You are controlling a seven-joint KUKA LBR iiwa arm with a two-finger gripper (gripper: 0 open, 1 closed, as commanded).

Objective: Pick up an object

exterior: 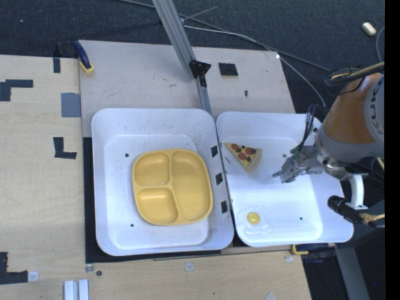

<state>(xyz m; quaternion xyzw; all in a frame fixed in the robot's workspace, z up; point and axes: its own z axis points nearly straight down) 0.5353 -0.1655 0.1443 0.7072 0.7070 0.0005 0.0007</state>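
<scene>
A toy pizza slice lies in the upper left part of the right bin. A toy fried egg rests near that bin's front edge. My gripper hangs over the right bin's middle right, to the right of the pizza slice and above the egg. Its fingers point down and left, with no object visible between them. I cannot make out how far apart they stand.
A yellow divided plate sits in the left bin. A metal pole slants across the bench behind the bins. The grey and orange arm enters from the right. Cables run over the dark floor.
</scene>
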